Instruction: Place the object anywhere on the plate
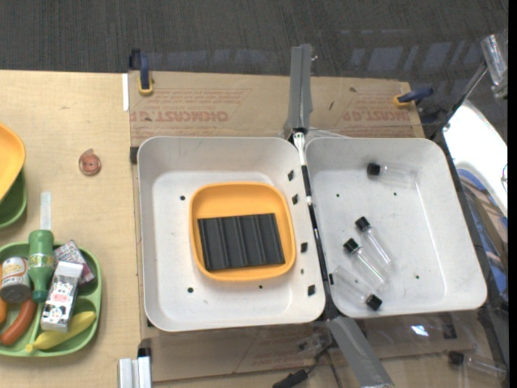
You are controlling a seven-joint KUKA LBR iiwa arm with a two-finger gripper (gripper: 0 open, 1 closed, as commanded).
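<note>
- white plastic bins sit side by side on my table [65,136], which is pale wood with brown cardboard [210,107] under the bins.
- left bin [161,297] carries the plate [210,204], a yellow-orange rounded square lying flat near the bin's middle.
- on the plate i see a dark grey ribbed block [242,242], covering most of its centre and near half; the yellow rim shows all round it.
- right bin [452,289] has several small clear vials with black caps.
- one vial [380,170] lies alone toward the far side of that bin, well apart from the rest.
- a second vial [373,242] lies near the middle, tilted, with its cap at the far left end.
- a third vial [361,259] lies just beside the second one, on its near left; i can't tell if they touch.
- a fourth vial [362,291] lies close to the near wall, cap toward the right.
- off to the left on the table, a green tray [85,330] holds toy food: a green bottle [40,263], a small can [14,275], a carton [58,296], a sausage and a banana.
- a yellow dish [8,164] stacked on a green one shows at the left edge, and a small pink disc [90,163] lies alone on the wood.
- blue clamps [139,65] with yellow tips pin the cardboard at its far corners.
- gripper: i have no sight of it from this camera, so i cannot tell how it stands.
</note>
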